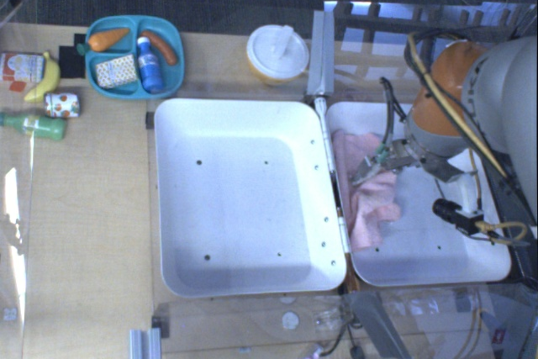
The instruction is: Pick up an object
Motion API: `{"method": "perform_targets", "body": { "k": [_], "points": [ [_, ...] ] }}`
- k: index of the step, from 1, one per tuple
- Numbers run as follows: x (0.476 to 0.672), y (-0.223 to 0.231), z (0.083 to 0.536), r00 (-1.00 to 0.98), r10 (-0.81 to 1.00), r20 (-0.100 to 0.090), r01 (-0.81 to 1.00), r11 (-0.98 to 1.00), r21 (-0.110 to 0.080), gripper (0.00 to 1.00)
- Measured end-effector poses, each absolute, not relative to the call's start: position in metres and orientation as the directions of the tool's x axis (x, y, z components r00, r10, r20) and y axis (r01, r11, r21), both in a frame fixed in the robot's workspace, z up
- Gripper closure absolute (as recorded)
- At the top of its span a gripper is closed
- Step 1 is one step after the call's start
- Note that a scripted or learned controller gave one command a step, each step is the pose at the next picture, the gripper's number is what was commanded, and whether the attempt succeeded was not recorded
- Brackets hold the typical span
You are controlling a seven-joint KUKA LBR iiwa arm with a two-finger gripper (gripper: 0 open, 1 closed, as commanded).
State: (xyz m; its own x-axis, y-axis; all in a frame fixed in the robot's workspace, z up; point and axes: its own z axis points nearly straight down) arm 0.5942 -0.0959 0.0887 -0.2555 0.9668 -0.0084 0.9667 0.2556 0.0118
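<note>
Gripper [376, 166] detail is hard to make out: the fingers are small and blurred against the fabric, so I cannot tell their state. Pink cloth [367, 189] lies crumpled directly under and below the gripper in the right bin [445, 265], its long axis running along the bin's left wall.

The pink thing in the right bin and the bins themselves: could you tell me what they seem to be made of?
The pink thing looks like soft cloth, matte: it lies crumpled in folds and drapes over the bin floor. The right bin and the left bin look like hard white plastic, smooth with a faint sheen: rounded moulded corners and a thin raised rim, though coated metal cannot be ruled out.
</note>
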Motion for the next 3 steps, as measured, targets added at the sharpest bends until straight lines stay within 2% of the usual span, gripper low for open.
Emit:
{"method": "perform_targets", "body": {
  "k": [1,2,3],
  "points": [
    [0.595,-0.096,0.097,-0.258,0.966,-0.009,0.966,0.258,0.011,1.0],
    [0.669,-0.062,0.182,-0.308,0.951,-0.001,0.951,0.308,-0.002,1.0],
    [0.656,-0.007,0.18,-0.425,0.905,0.002,0.905,0.425,-0.005,1.0]
  ]
}}
